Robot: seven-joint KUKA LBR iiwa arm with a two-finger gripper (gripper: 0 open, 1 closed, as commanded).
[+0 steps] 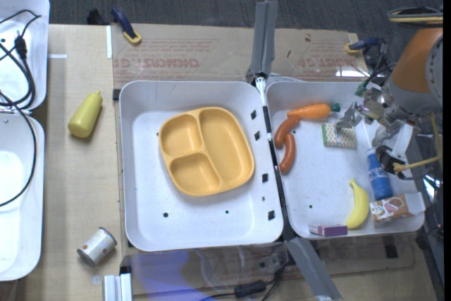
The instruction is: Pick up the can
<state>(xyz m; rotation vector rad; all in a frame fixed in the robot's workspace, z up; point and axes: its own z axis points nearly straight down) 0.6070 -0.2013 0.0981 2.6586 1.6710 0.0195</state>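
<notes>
Oddly, the can (96, 246) lies on its side outside both bins, on the bare bench by the lower left corner of the left bin (134, 173). That puts it about as far from the claw (350, 118) as the bench allows: far to the left of it and well toward the near edge, with the whole left bin and its yellow divided plate (206, 150) in between. The claw hangs low over the upper part of the right bin (310, 208), right at a small speckled sponge (340, 136), with the carrot (309, 111) just to its left, and the blue bottle (379, 176) and banana (360, 204) nearer the front edge. Whether it is spread or closed, or has hold of anything, I cannot tell from this angle.

To do the step well, the arm should probably rise clear of the bin walls first, cross over the plate, and come down with its grip set across the can's round side, since a can lying flat is likely to roll away.
</notes>
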